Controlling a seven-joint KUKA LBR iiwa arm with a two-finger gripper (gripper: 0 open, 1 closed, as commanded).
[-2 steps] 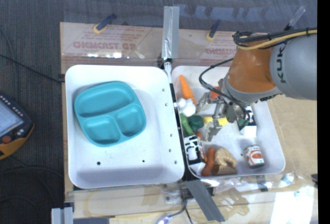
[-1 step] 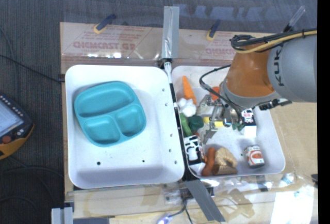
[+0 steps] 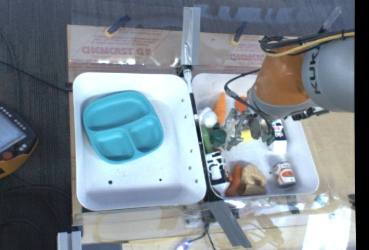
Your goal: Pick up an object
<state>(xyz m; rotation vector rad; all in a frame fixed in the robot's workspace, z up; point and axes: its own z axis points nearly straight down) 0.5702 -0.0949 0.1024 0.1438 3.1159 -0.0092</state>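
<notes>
My gripper (image 3: 242,131) hangs low over the middle of the right bin (image 3: 305,156), under the orange wrist band. Its metal fingers (image 3: 233,128) point down among the toys. A yellow piece (image 3: 248,135) shows right beside them, but I cannot tell whether it is held. Around the gripper lie an orange carrot (image 3: 221,107), a white round thing (image 3: 209,119), a green object (image 3: 217,137), a bread-like brown piece (image 3: 251,176), a red sausage (image 3: 235,178) and a small red can (image 3: 283,173).
The left bin (image 3: 173,185) holds a teal divided plate (image 3: 122,125). A black-and-white box (image 3: 215,165) lies by the divider between the bins. Cables loop over the arm's wrist. A tablet-like device (image 3: 11,133) sits at the far left on the floor.
</notes>
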